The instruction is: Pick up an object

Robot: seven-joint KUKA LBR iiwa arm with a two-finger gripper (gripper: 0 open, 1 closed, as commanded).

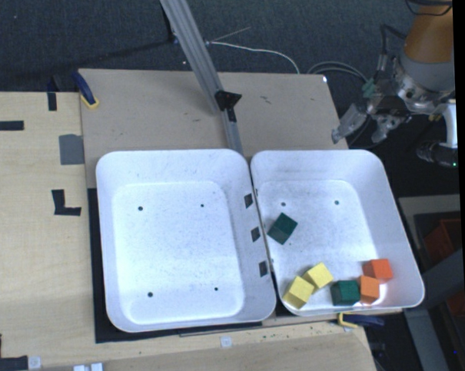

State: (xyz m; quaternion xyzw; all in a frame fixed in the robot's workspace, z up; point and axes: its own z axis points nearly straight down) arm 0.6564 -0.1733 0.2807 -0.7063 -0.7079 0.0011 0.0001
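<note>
Six small blocks lie in the right bin point(370, 175). A dark green block point(281, 228) sits alone, turned diamond-wise, near the bin's left wall. Along the near edge lie two yellow blocks point(308, 284) touching each other, then a green block point(345, 292) beside two orange blocks point(373, 279) in the near right corner.

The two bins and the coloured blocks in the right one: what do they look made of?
The left bin and right bin look like thin moulded white plastic: rounded corners, a soft sheen, fine dark speckling. The yellow blocks, orange blocks and green blocks have flat, matt, evenly coloured faces with crisp edges, which suggests painted wood or foam; the view cannot settle which.
</note>
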